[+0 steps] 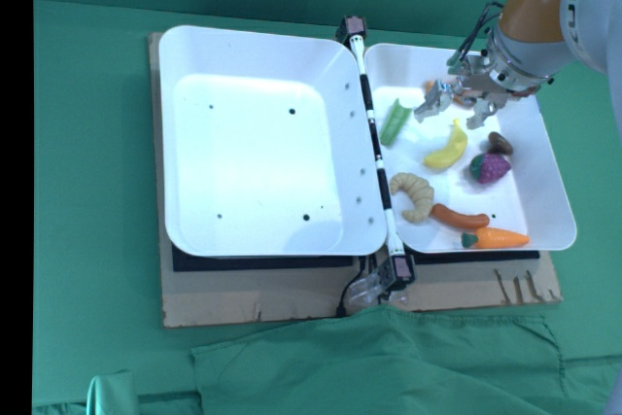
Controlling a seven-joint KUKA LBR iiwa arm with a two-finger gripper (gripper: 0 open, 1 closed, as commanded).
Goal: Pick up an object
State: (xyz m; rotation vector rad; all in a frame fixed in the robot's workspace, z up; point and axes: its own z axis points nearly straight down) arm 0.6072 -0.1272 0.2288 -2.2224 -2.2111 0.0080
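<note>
My gripper (453, 112) hangs over the back of the right bin (549, 209), its fingers spread apart with nothing between them. Just below it lies a yellow banana (447, 151). A green pod (395, 122) lies to its left near the divider. A purple berry (489, 167) and a small brown piece (500, 143) sit to the right. Toward the front are a tan croissant-like piece (416, 195), a red sausage (460, 217) and an orange carrot (497, 237). A small orange item (430, 88) peeks out behind the gripper.
The left bin (194, 53) is beside the right one, with a black-and-white hinge strip (374, 141) between them. Both rest on a cardboard sheet (253, 306) on green cloth.
</note>
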